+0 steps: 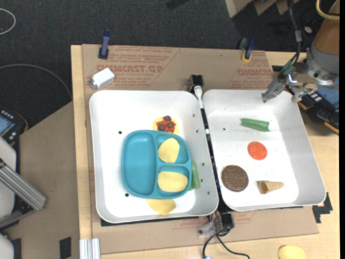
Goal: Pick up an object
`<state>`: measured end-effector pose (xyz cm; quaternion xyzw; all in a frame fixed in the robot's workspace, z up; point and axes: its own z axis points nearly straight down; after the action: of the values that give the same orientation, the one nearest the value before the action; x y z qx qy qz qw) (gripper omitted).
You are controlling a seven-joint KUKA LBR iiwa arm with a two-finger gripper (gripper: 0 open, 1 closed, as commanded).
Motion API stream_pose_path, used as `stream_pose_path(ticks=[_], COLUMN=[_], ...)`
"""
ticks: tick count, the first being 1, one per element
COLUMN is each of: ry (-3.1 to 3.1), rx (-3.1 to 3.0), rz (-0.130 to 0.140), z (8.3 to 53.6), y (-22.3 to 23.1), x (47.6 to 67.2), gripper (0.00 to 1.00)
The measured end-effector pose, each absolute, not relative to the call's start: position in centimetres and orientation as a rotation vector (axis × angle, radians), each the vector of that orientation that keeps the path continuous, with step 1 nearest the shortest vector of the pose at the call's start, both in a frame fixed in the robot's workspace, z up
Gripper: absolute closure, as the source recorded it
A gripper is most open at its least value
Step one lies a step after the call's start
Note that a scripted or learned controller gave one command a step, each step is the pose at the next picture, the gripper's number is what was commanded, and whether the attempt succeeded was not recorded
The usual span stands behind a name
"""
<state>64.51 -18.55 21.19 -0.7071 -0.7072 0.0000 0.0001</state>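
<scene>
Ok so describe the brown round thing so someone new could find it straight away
Start at the right bin, the one without the blue tray. Look along its near edge: the brown disc lies at the left end, beside a tan cone. It is the only dark, speckled round; the other round above it is orange.

left bin (pixel 102 144): blue tray (pixel 141 163) | right bin (pixel 302 144): green pod (pixel 254 124), red disc (pixel 257 150), brown disc (pixel 235 177) | end effector (pixel 280 88): above far edge

arm (pixel 328 42): orange band | silver-grey wrist | dark fingers (pixel 269 95) | black cable

Open floor between green bean (pixel 254 124) and red disc (pixel 257 150)
</scene>
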Motion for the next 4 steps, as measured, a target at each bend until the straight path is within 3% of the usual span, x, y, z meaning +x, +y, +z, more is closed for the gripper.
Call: stream_pose_path(ticks=[1,2,3,4], ry=[-2.228,-2.210,-2.226,-2.237], rx=[-2.233,-2.222,-2.231,-2.235], rz=[-0.008,0.005,-0.005,-0.012], z=[33.2,26.5,34.1,49.0], y=[-20.2,-22.5,-22.5,-22.5], x=[59.7,53.0,49.5,47.9], gripper=[0.00,0.00,0.00,0.00])
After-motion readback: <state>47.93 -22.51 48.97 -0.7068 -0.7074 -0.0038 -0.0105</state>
